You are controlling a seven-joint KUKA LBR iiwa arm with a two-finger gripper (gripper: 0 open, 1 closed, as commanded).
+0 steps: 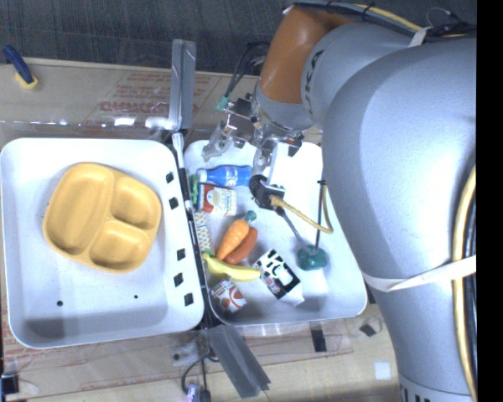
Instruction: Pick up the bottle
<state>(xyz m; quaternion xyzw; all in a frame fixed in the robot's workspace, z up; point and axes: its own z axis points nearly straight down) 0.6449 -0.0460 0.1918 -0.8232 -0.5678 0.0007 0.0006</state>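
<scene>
Your gripper (250,145) hung above the bottle (226,176); I couldn't tell its state. Crowding against the carton (218,199) risked a misgrab.

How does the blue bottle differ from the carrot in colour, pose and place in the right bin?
The blue bottle is blue with a white end, while the carrot is orange with a green top. The bottle lies level across the view; the carrot lies at a slant. The bottle is just under the pincer; the carrot is nearer the bin's middle. Both lie on their sides in the right bin.

pale wooden bench (92,90) under bright light, dark floor (109,7) beyond
</scene>
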